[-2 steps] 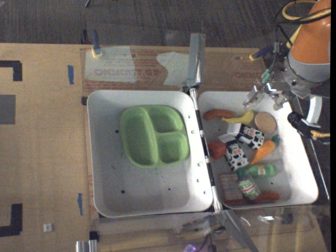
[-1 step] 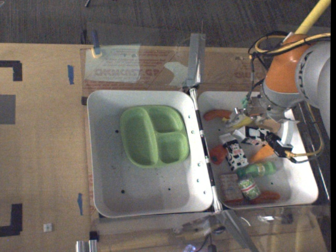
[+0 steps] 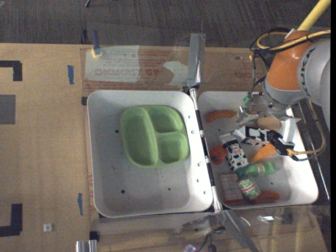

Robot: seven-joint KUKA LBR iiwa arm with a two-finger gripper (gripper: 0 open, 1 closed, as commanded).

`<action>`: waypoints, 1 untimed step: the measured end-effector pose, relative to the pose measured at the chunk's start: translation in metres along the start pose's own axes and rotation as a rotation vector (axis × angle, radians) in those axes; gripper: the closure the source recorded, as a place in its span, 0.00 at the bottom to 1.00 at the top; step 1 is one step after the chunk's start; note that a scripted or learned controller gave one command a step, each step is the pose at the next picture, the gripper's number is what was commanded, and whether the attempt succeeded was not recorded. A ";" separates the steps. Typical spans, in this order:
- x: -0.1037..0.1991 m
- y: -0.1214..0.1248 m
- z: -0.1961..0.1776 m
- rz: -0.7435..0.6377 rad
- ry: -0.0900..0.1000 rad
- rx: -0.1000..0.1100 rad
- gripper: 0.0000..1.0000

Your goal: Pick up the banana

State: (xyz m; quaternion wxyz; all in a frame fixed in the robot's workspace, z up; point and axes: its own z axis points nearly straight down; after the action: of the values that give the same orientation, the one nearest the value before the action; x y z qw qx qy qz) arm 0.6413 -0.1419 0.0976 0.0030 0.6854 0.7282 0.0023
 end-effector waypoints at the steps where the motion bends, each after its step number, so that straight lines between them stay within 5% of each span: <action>1: 0.114 0.035 -0.228 -0.077 0.000 0.004 1.00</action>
State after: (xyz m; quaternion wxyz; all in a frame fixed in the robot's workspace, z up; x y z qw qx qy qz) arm 0.6673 -0.0262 0.3258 0.0015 0.6568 0.7541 0.0008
